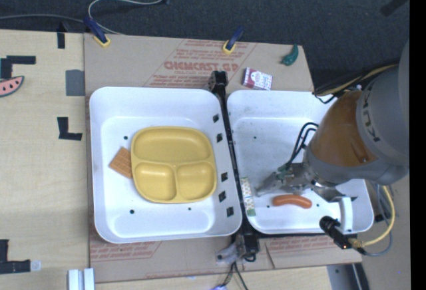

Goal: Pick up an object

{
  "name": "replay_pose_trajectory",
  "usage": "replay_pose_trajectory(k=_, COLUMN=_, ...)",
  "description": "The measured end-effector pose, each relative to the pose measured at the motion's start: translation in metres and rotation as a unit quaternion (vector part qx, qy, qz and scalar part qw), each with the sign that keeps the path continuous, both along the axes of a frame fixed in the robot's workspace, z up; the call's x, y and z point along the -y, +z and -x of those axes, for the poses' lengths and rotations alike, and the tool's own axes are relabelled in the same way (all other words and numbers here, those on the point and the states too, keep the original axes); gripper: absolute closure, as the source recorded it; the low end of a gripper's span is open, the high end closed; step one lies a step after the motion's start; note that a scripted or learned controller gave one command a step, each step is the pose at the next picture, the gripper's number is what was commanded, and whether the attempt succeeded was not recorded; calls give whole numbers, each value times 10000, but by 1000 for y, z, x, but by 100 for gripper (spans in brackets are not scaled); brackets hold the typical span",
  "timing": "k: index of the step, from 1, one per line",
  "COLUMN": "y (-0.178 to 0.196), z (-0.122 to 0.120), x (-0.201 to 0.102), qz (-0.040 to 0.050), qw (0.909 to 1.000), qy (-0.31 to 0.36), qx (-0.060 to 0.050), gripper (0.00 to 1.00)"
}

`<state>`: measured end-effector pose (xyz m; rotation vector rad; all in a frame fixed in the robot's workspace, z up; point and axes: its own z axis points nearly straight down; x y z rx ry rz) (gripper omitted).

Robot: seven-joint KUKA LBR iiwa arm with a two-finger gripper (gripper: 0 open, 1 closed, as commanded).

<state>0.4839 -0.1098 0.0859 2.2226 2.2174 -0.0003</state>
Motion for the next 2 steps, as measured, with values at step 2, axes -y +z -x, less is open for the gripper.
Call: replay_pose_trajectory(k=2, y=1, z=-115, x=11, qz=7, qw=10000, qy=20, qx=26, gripper=0)
